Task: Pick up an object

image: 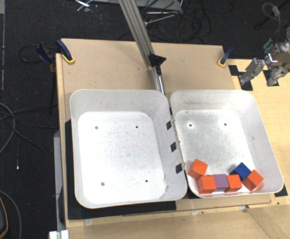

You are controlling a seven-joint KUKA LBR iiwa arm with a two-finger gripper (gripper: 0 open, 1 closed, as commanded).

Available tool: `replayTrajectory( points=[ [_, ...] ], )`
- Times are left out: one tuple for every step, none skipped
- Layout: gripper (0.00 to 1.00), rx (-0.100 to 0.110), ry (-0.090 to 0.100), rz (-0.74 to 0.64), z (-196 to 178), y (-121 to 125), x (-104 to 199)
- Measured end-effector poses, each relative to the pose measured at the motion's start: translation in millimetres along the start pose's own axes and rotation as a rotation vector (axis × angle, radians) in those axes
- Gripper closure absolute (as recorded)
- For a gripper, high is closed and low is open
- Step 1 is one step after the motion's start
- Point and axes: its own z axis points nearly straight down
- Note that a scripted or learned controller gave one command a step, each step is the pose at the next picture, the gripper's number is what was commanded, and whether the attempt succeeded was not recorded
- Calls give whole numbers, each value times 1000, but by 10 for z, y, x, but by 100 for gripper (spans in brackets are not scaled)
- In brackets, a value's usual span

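The gripper [259, 74] hangs at the far right, above the bench beyond the right bin's [264, 133] far corner, its two dark fingers spread apart with nothing between them. Four orange blocks [198, 168], a purple block [220, 181] and a blue block [242, 170] cluster along that bin's near edge, well apart from the gripper.

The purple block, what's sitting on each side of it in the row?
In the camera view, the purple block sits between two orange blocks: one on its left, another on its right, all along the right bin's near wall.
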Motion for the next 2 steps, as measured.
replayTrajectory(
  points=[
    [0, 20, 5, 6, 899, -403, 100],
    [0, 17, 5, 1, 2084, 30, 146]
  ],
)
